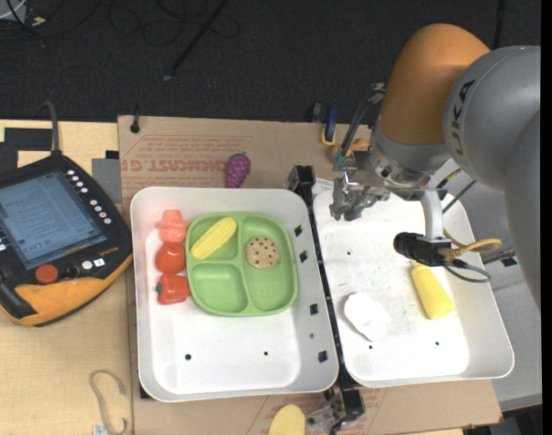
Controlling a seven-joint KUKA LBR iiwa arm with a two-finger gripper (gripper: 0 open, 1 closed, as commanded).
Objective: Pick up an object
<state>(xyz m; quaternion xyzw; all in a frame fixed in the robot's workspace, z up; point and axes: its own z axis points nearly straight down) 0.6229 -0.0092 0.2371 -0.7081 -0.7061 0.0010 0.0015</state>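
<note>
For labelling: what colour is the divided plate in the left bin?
Green plate, clearest in the camera view.

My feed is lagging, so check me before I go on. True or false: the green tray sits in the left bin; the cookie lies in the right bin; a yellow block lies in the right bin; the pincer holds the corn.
1. The green tray sits in the left bin: true.
2. The cookie lies in the right bin: false, it lies in the green tray.
3. A yellow block lies in the right bin: true.
4. The pincer holds the corn: false, the corn lies in the tray, and the pincer hangs over the right bin.
</note>
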